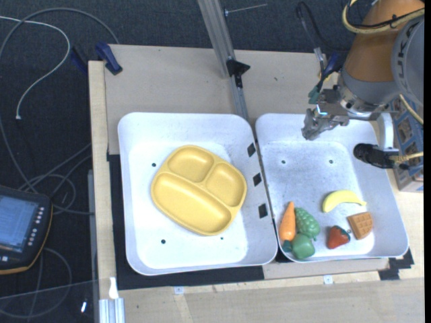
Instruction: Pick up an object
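**Toy food heaped at right bin's near edge, gripper far off**

Toy food lies in the right bin [377, 180]: carrot [288, 221], green grapes [306, 222], green pepper [303, 247], strawberry [337, 236], waffle [360, 225] and banana [342, 200]. The gripper [315, 128] hangs over that bin's far edge, well apart from them; its jaw state cannot be told. Left of that bin, a yellow divided plate [199, 189] sits in the other bin [135, 200].

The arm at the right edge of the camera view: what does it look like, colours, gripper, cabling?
The arm has a grey body with a broad orange band above the wrist. A yellowish cable loops over its top. The gripper is a small grey metal unit with thin dark wires running up beside it.
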`<control>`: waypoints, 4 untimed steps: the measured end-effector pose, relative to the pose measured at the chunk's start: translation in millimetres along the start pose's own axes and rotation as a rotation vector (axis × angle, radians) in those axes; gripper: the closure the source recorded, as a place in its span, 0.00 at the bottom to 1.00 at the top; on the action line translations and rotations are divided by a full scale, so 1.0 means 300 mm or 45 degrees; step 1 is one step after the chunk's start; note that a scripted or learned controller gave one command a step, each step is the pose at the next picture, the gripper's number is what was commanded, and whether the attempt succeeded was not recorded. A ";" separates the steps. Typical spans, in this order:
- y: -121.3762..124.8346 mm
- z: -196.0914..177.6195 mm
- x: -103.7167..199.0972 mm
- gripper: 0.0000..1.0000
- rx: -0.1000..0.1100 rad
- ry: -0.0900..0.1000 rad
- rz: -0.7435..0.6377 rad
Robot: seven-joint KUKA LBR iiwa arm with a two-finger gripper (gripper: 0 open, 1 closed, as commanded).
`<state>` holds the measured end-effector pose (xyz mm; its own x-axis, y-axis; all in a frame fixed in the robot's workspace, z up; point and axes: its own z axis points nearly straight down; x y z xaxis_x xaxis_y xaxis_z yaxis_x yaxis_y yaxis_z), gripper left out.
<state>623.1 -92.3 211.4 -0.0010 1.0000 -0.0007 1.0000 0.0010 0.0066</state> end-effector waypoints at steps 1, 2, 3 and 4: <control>0.004 -0.043 0.001 1.00 0.003 0.000 0.000; -0.085 -0.059 0.175 1.00 0.013 0.005 -0.007; -0.159 -0.089 0.350 1.00 0.013 0.005 -0.007; -0.190 -0.086 0.562 1.00 0.014 0.006 -0.009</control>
